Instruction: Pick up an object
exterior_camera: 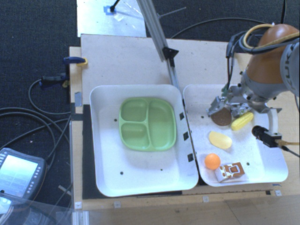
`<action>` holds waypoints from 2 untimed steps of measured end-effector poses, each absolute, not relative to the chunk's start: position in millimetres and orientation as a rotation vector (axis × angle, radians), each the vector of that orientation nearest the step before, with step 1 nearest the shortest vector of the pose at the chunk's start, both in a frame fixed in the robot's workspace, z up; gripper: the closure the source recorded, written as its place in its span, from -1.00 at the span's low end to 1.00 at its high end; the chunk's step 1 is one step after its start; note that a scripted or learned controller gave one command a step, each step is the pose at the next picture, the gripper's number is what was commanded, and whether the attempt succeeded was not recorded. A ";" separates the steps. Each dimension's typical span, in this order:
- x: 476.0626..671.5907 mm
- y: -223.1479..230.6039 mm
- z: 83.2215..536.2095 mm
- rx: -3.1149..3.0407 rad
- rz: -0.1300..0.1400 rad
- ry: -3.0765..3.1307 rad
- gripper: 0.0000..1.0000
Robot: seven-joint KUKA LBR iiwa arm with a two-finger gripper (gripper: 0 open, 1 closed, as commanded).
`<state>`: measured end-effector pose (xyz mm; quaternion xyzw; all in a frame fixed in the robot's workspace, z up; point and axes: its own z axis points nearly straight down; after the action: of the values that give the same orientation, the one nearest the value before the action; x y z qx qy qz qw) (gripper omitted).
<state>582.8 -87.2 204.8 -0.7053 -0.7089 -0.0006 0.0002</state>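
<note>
The two-finger metal gripper (228,108), finger state impossible to tell, hangs directly over the round brown disc (221,118), suggesting the reaching step; next, descend and pinch it.

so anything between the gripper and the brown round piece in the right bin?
Nothing visible. The gripper sits right over the brown round piece, overlapping its top edge. The corn cob lies close beside it on the right, and the yellow lemon-shaped piece just below.
</note>
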 end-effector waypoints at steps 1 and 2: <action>582.9 -87.2 204.9 -2.218 -0.002 -2.225 -1.00; 581.3 -95.1 159.8 -2.220 0.003 -2.220 -1.00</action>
<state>581.3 -95.1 159.8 -0.7071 -0.7071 0.0011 0.0010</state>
